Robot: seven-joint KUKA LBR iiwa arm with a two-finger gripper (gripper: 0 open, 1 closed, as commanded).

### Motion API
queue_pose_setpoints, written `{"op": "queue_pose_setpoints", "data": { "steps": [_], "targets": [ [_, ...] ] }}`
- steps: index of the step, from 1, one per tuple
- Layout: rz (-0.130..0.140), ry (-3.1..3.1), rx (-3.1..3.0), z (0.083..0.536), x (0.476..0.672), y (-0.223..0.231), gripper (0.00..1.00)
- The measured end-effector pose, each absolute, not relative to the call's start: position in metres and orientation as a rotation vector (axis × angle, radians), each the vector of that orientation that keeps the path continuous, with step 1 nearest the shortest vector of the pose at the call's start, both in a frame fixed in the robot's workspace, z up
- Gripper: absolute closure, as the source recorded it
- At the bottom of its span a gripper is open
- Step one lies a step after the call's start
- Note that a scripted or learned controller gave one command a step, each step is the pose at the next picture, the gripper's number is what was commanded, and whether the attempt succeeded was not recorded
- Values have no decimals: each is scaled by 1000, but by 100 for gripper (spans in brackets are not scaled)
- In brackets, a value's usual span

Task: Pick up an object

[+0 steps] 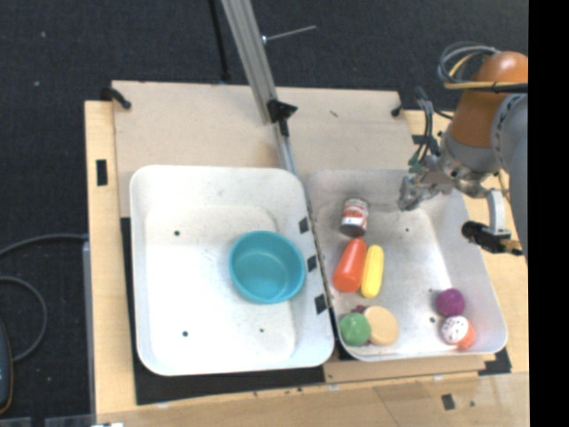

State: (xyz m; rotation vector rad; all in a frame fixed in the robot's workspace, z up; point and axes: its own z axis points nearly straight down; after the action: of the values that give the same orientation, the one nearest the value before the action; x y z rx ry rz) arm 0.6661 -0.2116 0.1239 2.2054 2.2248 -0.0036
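Two shallow white bins sit side by side on the bench. The left bin carries one round blue plastic bowl near its right edge. The right bin carries seven things: one small red-and-white can toward its far left corner, one orange cylinder touching one yellow cylinder along the left side, one green ball beside one tan disc at the near left corner, and one purple ball above one speckled white-and-orange ball at the near right corner. The gripper hangs over the far edge of the right bin, holding nothing; how far it is open I cannot tell.
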Motion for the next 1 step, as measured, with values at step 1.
{"op": "queue_pose_setpoints", "data": {
  "steps": [1],
  "targets": [
    [5,2219,2216,181,658,-216,100]
  ]
}}
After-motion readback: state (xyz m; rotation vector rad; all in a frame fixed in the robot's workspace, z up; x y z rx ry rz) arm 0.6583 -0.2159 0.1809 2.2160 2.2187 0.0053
